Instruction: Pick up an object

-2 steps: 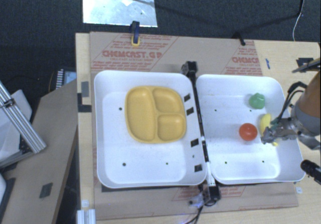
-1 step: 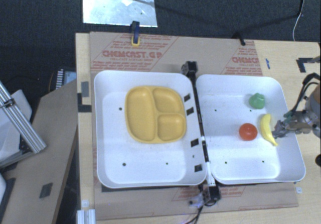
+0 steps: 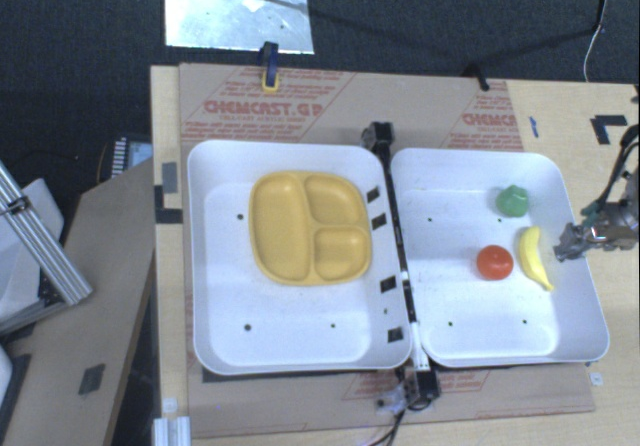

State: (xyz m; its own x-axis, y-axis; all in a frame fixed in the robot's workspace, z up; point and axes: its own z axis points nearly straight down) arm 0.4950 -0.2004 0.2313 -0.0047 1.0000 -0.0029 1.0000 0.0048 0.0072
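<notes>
Our tool (image 3: 572, 242) hovers at the right bin's (image 3: 575, 334) right rim, just beside the banana (image 3: 535, 258); its state we cannot tell. We should centre over the banana, then descend squarely.

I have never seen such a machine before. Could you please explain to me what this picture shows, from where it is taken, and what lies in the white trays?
The picture is taken by one fixed camera above a workbench, looking down at a slant. On the bench sit two shallow white plastic bins side by side. The left bin holds a yellow plastic plate with three compartments. The right bin holds three toy foods: a small green round object, a red-orange tomato-like ball and a yellow banana. At the right edge, the robot arm's two-finger gripper reaches in, close beside the banana. It is the machine's "hand". Nothing is seen between its fingers, so it holds nothing yet.
</notes>
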